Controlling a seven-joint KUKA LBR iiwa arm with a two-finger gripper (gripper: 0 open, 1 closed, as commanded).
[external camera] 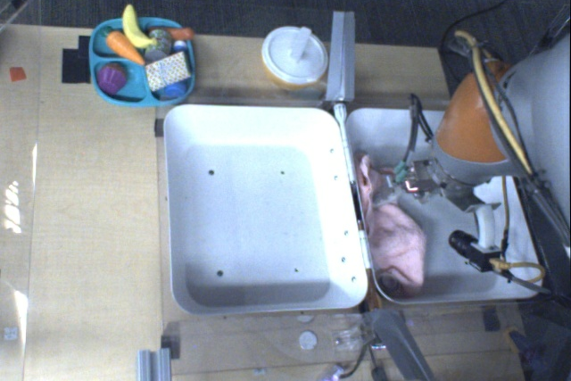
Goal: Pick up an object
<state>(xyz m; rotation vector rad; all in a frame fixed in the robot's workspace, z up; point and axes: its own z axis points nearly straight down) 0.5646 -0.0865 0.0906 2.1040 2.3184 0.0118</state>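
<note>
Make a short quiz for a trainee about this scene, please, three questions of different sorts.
1. True or false: the pink cloth lies in the right bin.
2. Which sits beyond the bins, near the divider? A) a white lidded cup B) a red bowl C) a green bottle
3. Fill in: the blue tray at the bench's far left holds toy ____, such as a banana.

Key
1. True; it lies along that bin's left wall, beside the hand.
2. A, the cup.
3. Food.
</note>
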